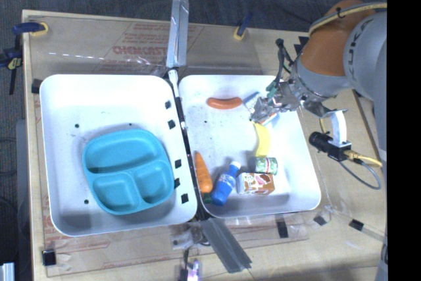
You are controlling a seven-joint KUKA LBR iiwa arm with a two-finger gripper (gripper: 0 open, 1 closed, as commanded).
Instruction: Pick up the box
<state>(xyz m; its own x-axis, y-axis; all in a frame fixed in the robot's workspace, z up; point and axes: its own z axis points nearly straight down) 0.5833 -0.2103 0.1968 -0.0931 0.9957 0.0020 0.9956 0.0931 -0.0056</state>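
The box (256,183) is a small brown and white carton lying on its side near the front of the right bin (299,197). My gripper (262,111) hangs over the back right part of that bin, just above the top end of a yellow banana (263,139). It is well behind the box and apart from it. I see nothing between its fingers.
In the right bin also lie a sausage (224,102), a carrot (202,172), a blue bottle (225,183) and a small green can (266,165), the last two close to the box. The left bin (56,115) holds a blue divided tray (128,170).
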